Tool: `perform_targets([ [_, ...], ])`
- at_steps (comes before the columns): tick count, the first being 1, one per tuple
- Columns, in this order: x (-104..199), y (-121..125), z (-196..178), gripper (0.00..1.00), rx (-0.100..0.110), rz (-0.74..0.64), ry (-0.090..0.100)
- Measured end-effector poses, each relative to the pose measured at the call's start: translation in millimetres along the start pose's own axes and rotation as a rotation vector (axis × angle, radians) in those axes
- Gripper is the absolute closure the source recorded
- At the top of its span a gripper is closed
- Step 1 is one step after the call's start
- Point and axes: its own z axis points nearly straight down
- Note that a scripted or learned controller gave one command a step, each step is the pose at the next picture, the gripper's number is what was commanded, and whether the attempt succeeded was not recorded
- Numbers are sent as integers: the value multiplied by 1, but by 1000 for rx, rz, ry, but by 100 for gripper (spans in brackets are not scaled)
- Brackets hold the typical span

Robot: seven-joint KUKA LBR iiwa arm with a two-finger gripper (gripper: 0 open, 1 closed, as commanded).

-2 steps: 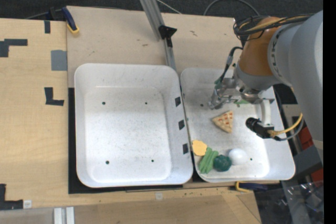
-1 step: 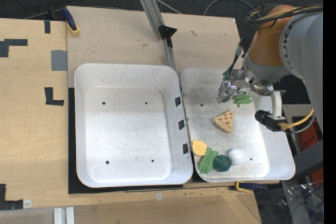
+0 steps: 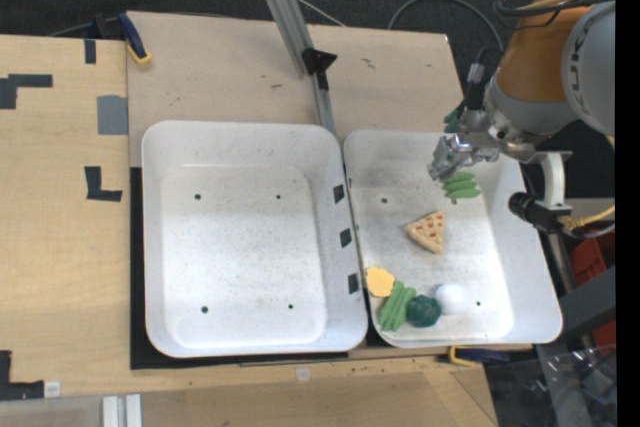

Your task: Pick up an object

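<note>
My gripper (image 3: 447,163) hangs over the upper right part of the right bin (image 3: 400,155), its metal fingers pointing down. A green ridged object (image 3: 462,186) lies just below and right of the fingertips, touching or nearly touching them. Lower in the same bin lie a tan waffle-like wedge (image 3: 427,233), a small orange piece (image 3: 379,282), a light green bundle (image 3: 397,306), a dark green ball (image 3: 423,311) and a white ball (image 3: 452,295).
The left bin (image 3: 160,215) sits beside the right one, with black clips along the shared rims. A slanted metal pole (image 3: 285,0) rises behind the bins. The grey and orange arm (image 3: 550,65) fills the upper right.
</note>
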Motion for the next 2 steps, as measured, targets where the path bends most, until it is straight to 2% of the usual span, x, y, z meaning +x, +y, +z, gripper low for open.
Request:
perform_targets([
  [1, 1, 1, -17, 100, 4, 0, 1],
  [2, 54, -23, -11, 100, 9, -4, 3],
])
